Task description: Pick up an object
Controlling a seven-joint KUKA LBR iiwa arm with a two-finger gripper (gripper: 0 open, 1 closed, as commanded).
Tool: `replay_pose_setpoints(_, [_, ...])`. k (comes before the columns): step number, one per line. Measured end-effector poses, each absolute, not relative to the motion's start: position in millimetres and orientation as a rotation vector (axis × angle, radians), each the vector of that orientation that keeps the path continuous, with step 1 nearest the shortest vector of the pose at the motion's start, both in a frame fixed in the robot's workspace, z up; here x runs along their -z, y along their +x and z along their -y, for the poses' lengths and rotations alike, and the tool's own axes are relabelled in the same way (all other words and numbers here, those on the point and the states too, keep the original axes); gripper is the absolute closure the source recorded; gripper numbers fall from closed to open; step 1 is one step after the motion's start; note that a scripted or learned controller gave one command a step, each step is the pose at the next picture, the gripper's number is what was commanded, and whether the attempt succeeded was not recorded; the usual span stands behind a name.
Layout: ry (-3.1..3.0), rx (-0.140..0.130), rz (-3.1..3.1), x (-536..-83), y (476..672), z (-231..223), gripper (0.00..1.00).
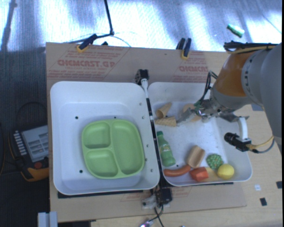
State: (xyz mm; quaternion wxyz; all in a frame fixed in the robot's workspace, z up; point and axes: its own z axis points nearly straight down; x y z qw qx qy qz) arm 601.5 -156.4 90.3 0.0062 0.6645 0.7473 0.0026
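**Arm parked low over the right bin's far half**

Arm (248,77) comes in from 3 o'clock, grey body with the orange band showing just above the wrist, and it bends down into the right bin (236,176). The gripper (183,118) sits low at about 11 o'clock in that bin, reaching toward the divider, right beside a waffle cone (166,122) and another tan cone piece (164,109). Honestly can't tell whether the pincer is wide, narrow or around anything, it's too small and blurry there.

Stuff to pick is mostly along the 6 o'clock edge of the right bin: a green bottle (164,148) near the divider, an orange carrot-like piece (177,170), a bun-shaped thing (195,155), a red item (199,174), a green lumpy one (214,161) and a yellow lemon-ish one (226,170).

Left bin (66,98) has a green divided plate (113,148) lying flat in it.

Both bins sit on a brown cardboard sheet (85,63) clamped at the 12 o'clock edge. Grey striped floor beyond, some electronics at 9 o'clock on the floor.
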Motion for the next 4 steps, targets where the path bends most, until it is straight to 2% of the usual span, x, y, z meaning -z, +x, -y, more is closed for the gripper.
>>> replay_pose_setpoints(1, [2.544, -0.012, -1.854, -90, 638.9, 196, 0.0])
replay_pose_setpoints(2, [2.534, -0.006, -1.844, -99, 638.3, 201, 1.0])
replay_pose_setpoints(3, [2.84, 0.003, -1.342, -193, 580.1, 151, 1.0])
replay_pose_setpoints(4, [2.583, 0.004, -1.788, -216, 546.8, 192, 1.0])
